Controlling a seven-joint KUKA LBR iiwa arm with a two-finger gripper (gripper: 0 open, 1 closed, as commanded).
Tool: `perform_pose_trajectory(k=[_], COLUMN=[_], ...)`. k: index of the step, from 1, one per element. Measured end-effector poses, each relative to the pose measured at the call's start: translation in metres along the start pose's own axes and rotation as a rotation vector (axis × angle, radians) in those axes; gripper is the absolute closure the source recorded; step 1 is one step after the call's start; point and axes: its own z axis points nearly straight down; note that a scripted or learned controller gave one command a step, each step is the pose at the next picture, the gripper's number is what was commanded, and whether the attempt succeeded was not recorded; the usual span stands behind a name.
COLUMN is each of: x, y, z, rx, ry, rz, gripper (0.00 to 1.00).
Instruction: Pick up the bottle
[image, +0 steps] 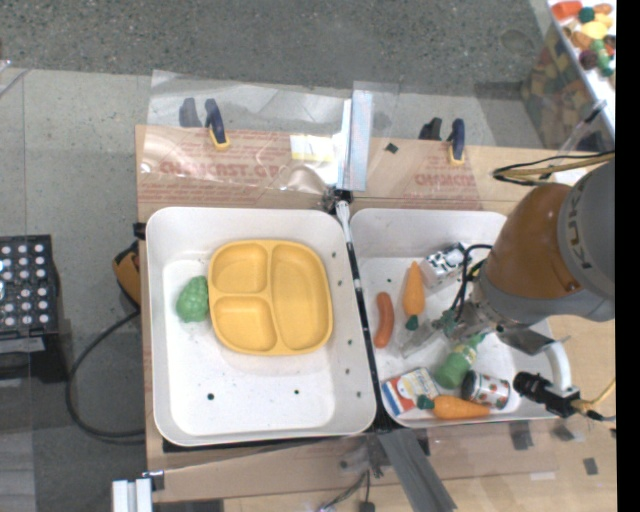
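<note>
Right now the arm (555, 250) reaches in from the right edge of the frame, its orange band and grey wrist hanging over the right-hand bin (385, 232). Below the wrist the gripper (452, 328) points down and to the left, into the clutter in the lower middle of that bin. Its fingers are thin and dark against the mess beneath them, and I cannot tell how far apart they stand or whether anything sits between them.

The bottle (456, 364) is green and lies tilted just below the gripper, near the lower centre of the right bin; from this angle I cannot say whether the two touch. Just to its right lies a small can (492, 389) with a red and white label, and below both rests an orange carrot (460, 407) near the bin's bottom rim. A flat red, white and blue carton (408, 390) sits to the lower left of the bottle. Higher up, a second carrot (414, 288) stands nearly upright in the frame, with a reddish sausage (383, 319) to its left, close to the wall between the bins.

The left-hand bin (250, 410) holds a yellow divided tray (270, 297) in its middle, and a green leafy lump (193, 298) touching the tray's left edge.
</note>
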Motion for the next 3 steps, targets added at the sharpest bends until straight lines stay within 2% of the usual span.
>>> perform_pose_trajectory(k=[1, 2, 3], x=[-0.045, -0.047, 0.022], y=[-0.005, -0.005, 0.020], z=[0.010, -0.001, -0.098], rx=[0.000, -0.004, 0.001], ry=[-0.001, -0.002, 0.001], rz=[-0.317, -0.313, -0.244], gripper=[0.00, 1.00, 1.00])
